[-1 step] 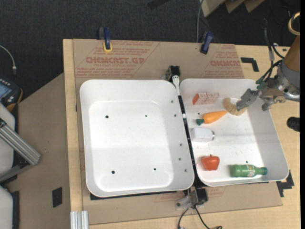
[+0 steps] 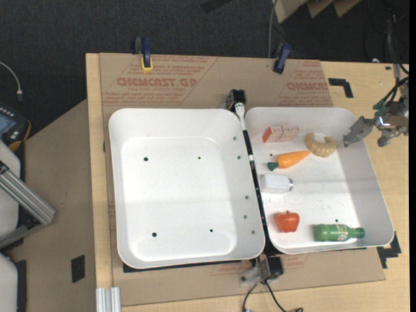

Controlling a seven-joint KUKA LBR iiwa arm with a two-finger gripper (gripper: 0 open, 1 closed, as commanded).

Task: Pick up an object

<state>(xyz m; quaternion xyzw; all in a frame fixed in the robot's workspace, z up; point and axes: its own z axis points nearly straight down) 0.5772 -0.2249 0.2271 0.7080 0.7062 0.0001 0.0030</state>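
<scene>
nearest, along the front of the right bin: green bottle lying on its side, cap toward the right wall. just left of it and apart, red toy pepper sitting upright with a green stem. further in, small white block close to the divider between the two bins. beyond that, toy carrot lying at a slant, green end toward the divider. just behind and right of the carrot, tan croissant-like piece, and at the far wall a red-and-white carton lying flat.

at the far right corner, gripper hanging over the bin's rim, just beside the croissant-like piece and holding nothing visible. cannot tell whether spread or pressed together at this size.

judging from the layout, still in the approach, with no object chosen for certain. best to take the croissant-like piece, being closest, or the carrot, which lies well clear of the walls. for either, centre over the middle of the body, turn the wrist so the closing line crosses the narrow width, then descend straight. avoid a slanted entry near the rim, likely to knock the wall. avoid the bottle along its length, likely to roll away.
</scene>
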